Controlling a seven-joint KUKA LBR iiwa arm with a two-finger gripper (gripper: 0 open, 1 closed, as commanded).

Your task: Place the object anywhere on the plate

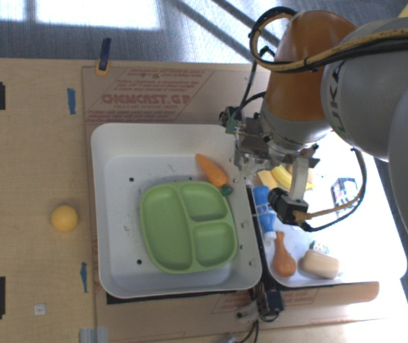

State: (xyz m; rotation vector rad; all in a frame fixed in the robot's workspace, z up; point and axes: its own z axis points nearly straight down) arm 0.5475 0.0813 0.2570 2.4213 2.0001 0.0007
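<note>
Your arm [346,70] hangs over the seam between the two white bins, its gripper [250,164] low at the left bin's [111,191] right wall. I cannot tell how the jaws stand; the wrist hides them. The toy carrot [211,170] lies in the left bin, just beside the green divided plate's [188,225] upper right rim and not on the plate. In the right bin [375,263] you have a blue tube [264,209], an orange drumstick-shaped toy [283,256] and a tan bread roll [320,264]. Red print on the cardboard sheet [146,95] reads roughly "CHOICAST"; the rest is illegible. A yellow ball [65,218] sits well apart on the bench.
</note>
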